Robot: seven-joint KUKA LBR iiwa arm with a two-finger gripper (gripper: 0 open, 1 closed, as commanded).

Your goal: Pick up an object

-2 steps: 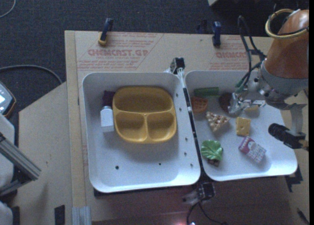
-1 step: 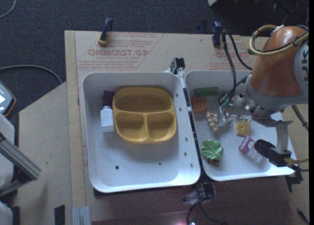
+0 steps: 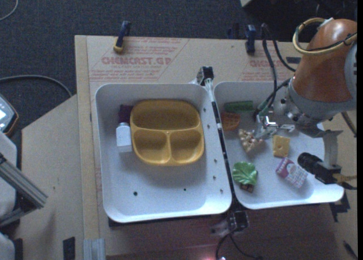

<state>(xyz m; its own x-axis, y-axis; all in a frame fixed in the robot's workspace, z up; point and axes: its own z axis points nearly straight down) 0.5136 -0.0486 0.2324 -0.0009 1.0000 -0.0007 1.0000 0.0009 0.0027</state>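
Pincer [image 3: 262, 130] hovers just above speckled toy [image 3: 249, 139].

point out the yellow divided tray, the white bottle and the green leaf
yellow divided tray [image 3: 167, 118]: camera view, on the floor of its long upper compartment
white bottle [image 3: 123, 138]: camera view, on the middle of its body
green leaf [image 3: 244, 172]: camera view, on the centre of the leaf

camera: fixed overhead | faces down, slanted | moderately far | frames both white bins [image 3: 108, 140]
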